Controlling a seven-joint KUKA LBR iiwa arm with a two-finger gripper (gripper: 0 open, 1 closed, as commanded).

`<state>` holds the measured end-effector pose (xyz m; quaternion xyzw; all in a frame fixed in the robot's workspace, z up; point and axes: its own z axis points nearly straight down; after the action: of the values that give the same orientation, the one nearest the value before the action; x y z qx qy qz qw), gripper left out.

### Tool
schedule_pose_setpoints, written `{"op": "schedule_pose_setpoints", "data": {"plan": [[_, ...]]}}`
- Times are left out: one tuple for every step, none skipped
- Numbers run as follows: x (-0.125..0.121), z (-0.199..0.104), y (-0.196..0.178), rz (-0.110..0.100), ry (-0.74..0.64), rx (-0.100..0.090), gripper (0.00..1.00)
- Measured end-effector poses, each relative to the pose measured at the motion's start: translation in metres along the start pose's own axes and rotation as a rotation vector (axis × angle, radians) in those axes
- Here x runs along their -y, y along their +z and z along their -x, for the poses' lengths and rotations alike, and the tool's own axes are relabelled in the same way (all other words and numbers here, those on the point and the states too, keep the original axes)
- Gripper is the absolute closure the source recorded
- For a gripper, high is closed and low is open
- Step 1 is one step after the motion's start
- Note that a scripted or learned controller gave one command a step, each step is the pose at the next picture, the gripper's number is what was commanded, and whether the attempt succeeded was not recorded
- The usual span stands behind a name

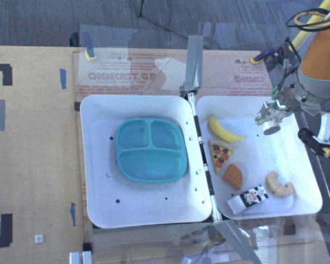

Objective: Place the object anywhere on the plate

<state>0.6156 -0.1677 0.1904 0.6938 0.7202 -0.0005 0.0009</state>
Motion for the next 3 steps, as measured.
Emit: {"op": "schedule_pose_setpoints", "data": {"plan": [[-0.03, -0.069, 0.02, 0.002, -0.13, -0.002, 1.0], [-0.026, -0.152, -0.025, 0.004, -0.269, -0.001, 1.0], [-0.008, -0.218, 0.004, 0.002, -0.849, -0.003, 1.0]]}}
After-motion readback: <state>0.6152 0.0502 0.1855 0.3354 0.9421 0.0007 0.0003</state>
